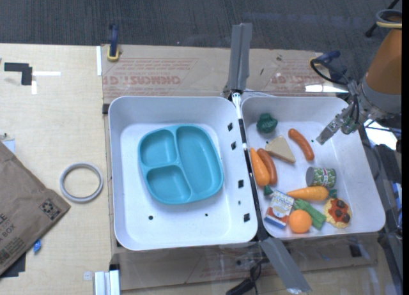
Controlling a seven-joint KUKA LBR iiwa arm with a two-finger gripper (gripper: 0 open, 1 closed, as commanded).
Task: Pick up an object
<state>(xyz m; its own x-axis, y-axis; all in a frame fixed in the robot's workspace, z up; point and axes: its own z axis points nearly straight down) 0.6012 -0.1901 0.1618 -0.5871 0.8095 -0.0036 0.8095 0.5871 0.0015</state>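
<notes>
The right bin [358, 159] holds several toy foods: a red sausage [301, 143], a tan wedge [280, 149], a dark green piece [266, 122], two orange sticks [262, 166], a small can [321, 177], a carrot [308, 193], an orange [299, 221], a pizza slice [337, 212] and a white carton [279, 205]. My gripper [324, 135] hangs over the bin's upper right part, to the right of the sausage, slanting down-left from the orange-banded arm [386, 64]. I see nothing held in it.
The left bin [128, 211] carries a blue divided plate [181, 163]. On the bench to the left lie a tape ring [81, 181] and a cardboard box [22, 211]. A grey bar [239, 57] stands behind the seam between the bins.
</notes>
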